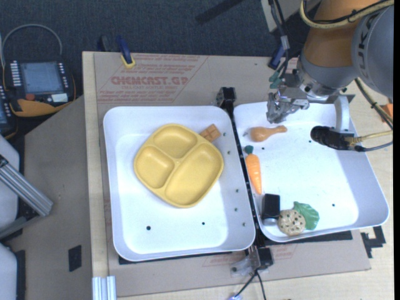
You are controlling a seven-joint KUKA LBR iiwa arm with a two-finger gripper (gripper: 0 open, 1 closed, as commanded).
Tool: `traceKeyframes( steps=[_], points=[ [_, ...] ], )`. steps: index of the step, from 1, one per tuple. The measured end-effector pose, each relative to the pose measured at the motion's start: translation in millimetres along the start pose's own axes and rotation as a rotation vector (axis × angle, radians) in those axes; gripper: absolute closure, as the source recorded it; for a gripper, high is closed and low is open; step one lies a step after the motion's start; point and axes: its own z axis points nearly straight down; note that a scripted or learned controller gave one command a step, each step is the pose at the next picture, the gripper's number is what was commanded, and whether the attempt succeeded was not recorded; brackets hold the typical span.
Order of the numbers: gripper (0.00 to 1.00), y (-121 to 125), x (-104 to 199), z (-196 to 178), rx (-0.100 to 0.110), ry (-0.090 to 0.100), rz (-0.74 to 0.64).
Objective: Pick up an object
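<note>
Legible markings: one printed legend.
The brown board (187, 74) under the bins carries red print reading roughly "CHEMCAST GP", upside down to the camera, with smaller red lines above and below it too fine to read. The pendant (39, 80) screen is illegible.

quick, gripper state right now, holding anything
Gripper: cannot be told whether open or closed; nothing seen held. It hangs in the right bin, just above the drumstick.
</note>
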Motion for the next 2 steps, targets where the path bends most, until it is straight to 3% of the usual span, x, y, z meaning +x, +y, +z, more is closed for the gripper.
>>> traceKeyframes(
  steps=[2],
  points=[
    [1.0,-41.3,94.7,13.6,0.001,0.0,0.0]
  ],
)
